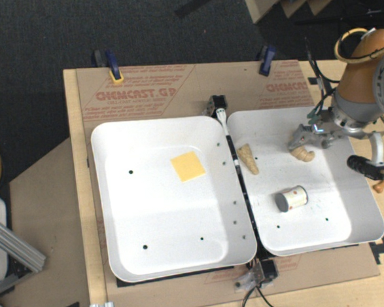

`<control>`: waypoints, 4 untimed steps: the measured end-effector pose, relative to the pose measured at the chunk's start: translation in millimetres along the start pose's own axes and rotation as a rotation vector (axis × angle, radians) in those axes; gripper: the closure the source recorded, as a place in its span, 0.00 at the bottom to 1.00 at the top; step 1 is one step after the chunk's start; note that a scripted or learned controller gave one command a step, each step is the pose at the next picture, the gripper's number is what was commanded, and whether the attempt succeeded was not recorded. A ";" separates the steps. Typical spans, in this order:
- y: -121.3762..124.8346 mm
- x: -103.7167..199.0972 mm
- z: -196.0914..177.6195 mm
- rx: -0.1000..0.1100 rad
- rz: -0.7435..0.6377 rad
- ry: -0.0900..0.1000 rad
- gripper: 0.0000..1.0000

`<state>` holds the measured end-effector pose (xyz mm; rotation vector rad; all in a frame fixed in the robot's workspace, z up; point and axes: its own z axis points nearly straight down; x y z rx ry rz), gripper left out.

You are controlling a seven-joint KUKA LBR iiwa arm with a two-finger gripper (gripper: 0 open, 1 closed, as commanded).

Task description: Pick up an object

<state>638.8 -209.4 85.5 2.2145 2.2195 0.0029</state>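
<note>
Here the metal two-finger gripper (311,136) hangs low in the right white bin (345,234), its fingers spread just above a small tan curved piece (303,152) (not gripped); brown cardboard (174,85) underlies both bins.

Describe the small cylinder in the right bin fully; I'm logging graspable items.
The small cylinder lies on its side near the middle of the right bin, its dark grey round end facing the view's left and its body white or cream. It looks smooth and rigid. It rests on the bin floor alone, touching nothing else.
</note>
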 end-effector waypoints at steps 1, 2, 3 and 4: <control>-0.7 0.5 -11.0 -0.001 0.000 0.000 1.00; 25.8 55.4 0.6 0.020 0.002 0.000 1.00; 31.6 127.6 -107.8 -0.007 -0.005 0.003 1.00; 29.5 178.7 -120.9 0.001 -0.003 0.004 1.00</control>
